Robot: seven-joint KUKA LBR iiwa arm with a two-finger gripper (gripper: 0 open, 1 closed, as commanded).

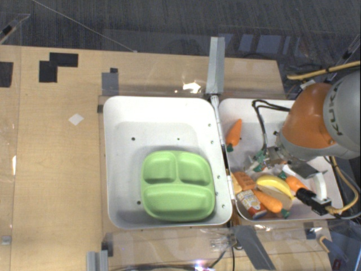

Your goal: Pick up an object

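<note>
**Right bin: gripper low over toy-food pile**

Gripper (269,158) set down in right bin (248,109), jaw state not discernible. Banana (274,186) just below-right, long axis slanting down to the right. Carrot (233,132) apart, up-left, near the divider. Smooth white floor; pile crowded, little room. Left bin (121,117) occupied by green tray (177,186).

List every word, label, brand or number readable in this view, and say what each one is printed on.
"KU": dark letters on the grey arm at the view's right edge, cut off by the frame.
Small carton in the right bin: printed label, too small and blurred to read.
Nothing else carries legible text.
</note>
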